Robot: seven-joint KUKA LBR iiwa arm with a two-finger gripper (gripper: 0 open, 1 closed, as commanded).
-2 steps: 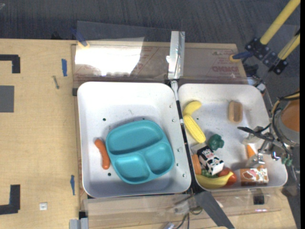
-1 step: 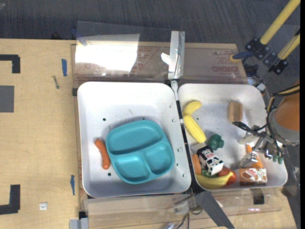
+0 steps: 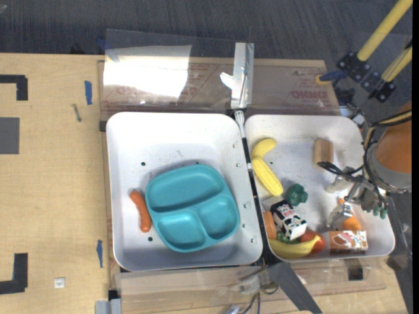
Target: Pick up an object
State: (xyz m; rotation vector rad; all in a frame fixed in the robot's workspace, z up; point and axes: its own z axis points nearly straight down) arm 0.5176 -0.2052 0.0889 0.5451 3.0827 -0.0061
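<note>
Gripper [image 3: 353, 198] sits low over the right bin [image 3: 308, 128], near its right wall. State of the jaws cannot be told; nothing is visibly between them. An orange piece [image 3: 351, 224] and a small carton [image 3: 347, 240] lie just below it, a brown cylinder [image 3: 323, 152] above-left.

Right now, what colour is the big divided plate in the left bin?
Teal blue. The divided plate shows best in the camera view from above.
</note>
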